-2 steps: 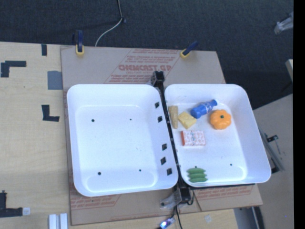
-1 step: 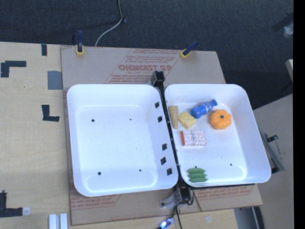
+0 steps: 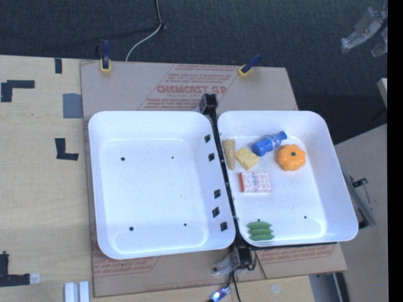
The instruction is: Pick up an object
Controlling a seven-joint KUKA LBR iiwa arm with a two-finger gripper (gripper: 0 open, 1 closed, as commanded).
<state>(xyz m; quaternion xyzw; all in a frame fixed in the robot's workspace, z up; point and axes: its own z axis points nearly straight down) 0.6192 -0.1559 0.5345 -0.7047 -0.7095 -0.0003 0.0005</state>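
Observation:
The right bin (image 3: 318, 197) holds several small objects. A blue bottle (image 3: 269, 143) lies next to an orange pumpkin-shaped toy (image 3: 290, 158). A yellow block (image 3: 247, 158) and a tan cylinder (image 3: 229, 154) sit by the bin's left wall. A red-and-white box (image 3: 255, 182) lies flat near the middle, and a green pea pod (image 3: 260, 231) rests at the front edge. My gripper (image 3: 364, 31) hangs at the upper right over the dark floor, well away from both bins, small and blurred.
The left bin (image 3: 151, 181) adjoins the right one along a divider with black clips. Both stand on a cardboard sheet (image 3: 189, 87) held by a yellow and blue clamp (image 3: 104, 56) at the back. A cable (image 3: 148, 36) runs behind.

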